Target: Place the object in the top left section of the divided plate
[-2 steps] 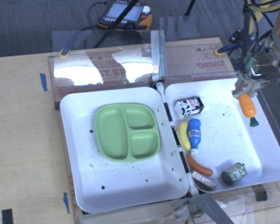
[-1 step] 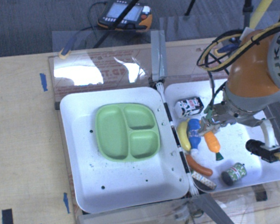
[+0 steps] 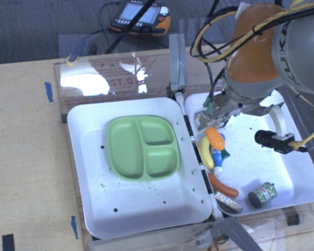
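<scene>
Green divided plate [image 3: 143,148] sits in the left bin [image 3: 92,202]. At three o'clock, the gripper [image 3: 215,115] hovers above an orange carrot [image 3: 216,139] in the right bin [image 3: 298,182]; grip state unclear.

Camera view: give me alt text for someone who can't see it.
The arm's gripper hovers at the right bin's upper left, just above a carrot, banana, sausage and green can. A green divided plate sits in the left bin.
</scene>
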